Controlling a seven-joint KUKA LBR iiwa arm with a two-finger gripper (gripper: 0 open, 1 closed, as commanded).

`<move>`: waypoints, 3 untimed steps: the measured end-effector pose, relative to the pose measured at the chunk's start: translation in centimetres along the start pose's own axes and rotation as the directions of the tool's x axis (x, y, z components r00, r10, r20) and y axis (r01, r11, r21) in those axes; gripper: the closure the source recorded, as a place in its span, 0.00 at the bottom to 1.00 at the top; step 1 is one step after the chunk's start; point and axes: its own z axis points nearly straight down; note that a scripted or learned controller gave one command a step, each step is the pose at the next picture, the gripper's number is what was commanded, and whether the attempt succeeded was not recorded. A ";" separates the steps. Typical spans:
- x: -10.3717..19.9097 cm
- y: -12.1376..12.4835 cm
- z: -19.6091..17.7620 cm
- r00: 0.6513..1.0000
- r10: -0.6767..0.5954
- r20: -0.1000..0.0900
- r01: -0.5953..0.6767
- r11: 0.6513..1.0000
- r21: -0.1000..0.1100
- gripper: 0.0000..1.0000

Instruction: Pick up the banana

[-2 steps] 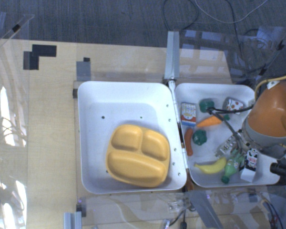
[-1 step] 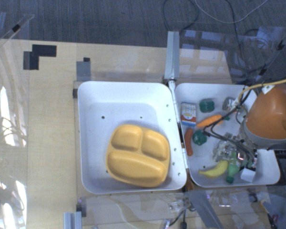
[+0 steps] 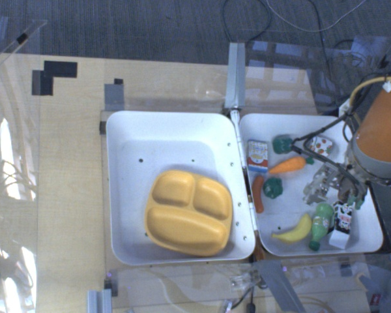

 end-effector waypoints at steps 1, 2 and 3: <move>0.0 0.0 0.0 1.000 0.001 0.000 -0.001 1.000 0.000 0.00; 0.5 1.1 12.2 0.998 -0.069 0.007 0.069 0.998 -0.001 0.00; 0.2 1.3 11.2 0.997 -0.069 0.013 0.069 0.998 -0.005 1.00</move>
